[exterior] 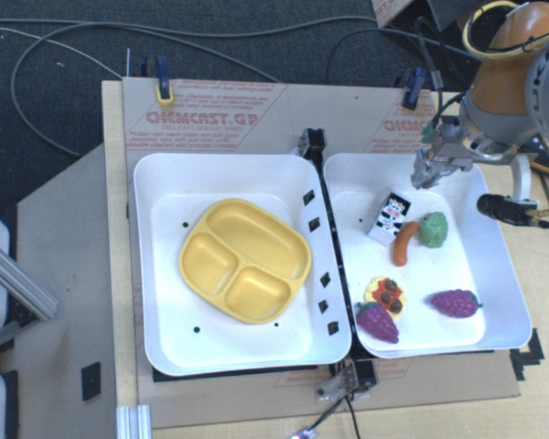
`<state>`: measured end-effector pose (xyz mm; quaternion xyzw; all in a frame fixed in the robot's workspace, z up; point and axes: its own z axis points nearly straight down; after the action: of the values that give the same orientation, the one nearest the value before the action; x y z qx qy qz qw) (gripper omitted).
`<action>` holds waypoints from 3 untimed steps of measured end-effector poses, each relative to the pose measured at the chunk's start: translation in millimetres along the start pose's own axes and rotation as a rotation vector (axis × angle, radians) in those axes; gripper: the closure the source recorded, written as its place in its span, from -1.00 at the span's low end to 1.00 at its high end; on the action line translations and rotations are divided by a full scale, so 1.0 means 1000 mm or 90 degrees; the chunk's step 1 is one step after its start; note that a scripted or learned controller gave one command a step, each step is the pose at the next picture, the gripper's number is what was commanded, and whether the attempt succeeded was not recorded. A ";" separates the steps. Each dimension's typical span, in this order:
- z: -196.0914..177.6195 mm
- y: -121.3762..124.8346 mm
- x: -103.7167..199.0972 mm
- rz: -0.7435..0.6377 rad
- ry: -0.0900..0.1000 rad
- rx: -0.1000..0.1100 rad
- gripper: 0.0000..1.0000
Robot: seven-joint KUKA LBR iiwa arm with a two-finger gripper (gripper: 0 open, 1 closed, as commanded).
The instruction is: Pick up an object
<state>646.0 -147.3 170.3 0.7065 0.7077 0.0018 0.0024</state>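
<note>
Gripper hangs over right bin back edge, nothing in it; can't tell its state. Targets lie loose below: carton, carrot, broccoli, grapes. Tray fills left bin, likely drop spot.

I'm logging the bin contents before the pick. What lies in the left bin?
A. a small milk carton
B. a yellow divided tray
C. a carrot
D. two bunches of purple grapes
B: the yellow divided tray lies alone in the left bin; the food items lie in the right bin.
</note>
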 end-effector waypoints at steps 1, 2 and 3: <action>-0.057 -0.009 0.000 0.000 0.000 0.000 1.00; -0.075 -0.007 0.000 0.000 0.000 0.001 1.00; -0.066 -0.025 0.053 -0.002 0.002 0.006 1.00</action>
<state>620.7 -94.3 236.0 0.7054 0.7088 -0.0003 -0.0022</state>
